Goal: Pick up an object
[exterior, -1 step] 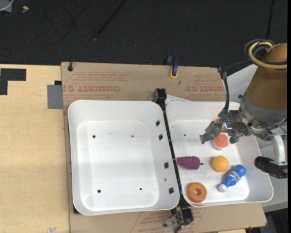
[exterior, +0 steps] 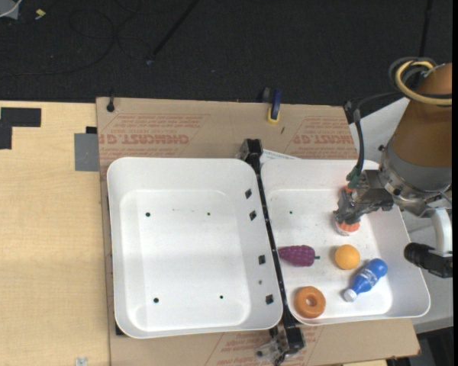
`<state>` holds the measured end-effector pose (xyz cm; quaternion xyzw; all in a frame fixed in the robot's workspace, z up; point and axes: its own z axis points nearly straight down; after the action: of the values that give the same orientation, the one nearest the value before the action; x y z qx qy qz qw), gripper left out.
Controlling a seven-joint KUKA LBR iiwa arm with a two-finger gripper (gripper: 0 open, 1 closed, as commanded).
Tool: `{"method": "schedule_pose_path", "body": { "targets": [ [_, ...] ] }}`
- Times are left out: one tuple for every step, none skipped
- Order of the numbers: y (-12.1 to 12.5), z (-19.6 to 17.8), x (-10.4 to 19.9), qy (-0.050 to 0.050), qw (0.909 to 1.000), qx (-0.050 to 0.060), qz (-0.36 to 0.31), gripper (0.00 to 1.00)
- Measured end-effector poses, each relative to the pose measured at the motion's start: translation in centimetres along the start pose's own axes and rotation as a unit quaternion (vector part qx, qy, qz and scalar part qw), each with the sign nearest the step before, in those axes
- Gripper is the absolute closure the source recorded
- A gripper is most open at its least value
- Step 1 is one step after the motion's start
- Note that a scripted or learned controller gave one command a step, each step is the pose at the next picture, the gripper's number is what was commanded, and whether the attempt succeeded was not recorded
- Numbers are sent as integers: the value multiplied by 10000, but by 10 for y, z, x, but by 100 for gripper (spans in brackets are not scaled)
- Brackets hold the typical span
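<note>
My gripper (exterior: 351,209) is lowered into the right bin (exterior: 305,204) near its far right side. It stands right over a small red-and-white object (exterior: 348,225), which is partly hidden beneath it. Nearer the front lie a purple grape bunch (exterior: 297,255), an orange ball (exterior: 347,257), a blue bottle (exterior: 366,278) on its side, and an orange ring (exterior: 311,301). None of these four touches the gripper.
The left bin (exterior: 183,250) sits beside the right one, with a black clip strip (exterior: 261,227) along the shared wall. Both rest on a cardboard sheet (exterior: 175,128) held by a blue clamp (exterior: 274,107) at the back. The arm's orange band (exterior: 431,120) rises at the right.
</note>
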<state>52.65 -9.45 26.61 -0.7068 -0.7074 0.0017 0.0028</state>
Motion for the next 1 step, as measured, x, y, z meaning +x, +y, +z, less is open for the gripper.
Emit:
{"method": "schedule_pose_path", "body": {
  "targets": [
    [54,-79,-3,-18,10000,-70,-6,100]
  ]
}}
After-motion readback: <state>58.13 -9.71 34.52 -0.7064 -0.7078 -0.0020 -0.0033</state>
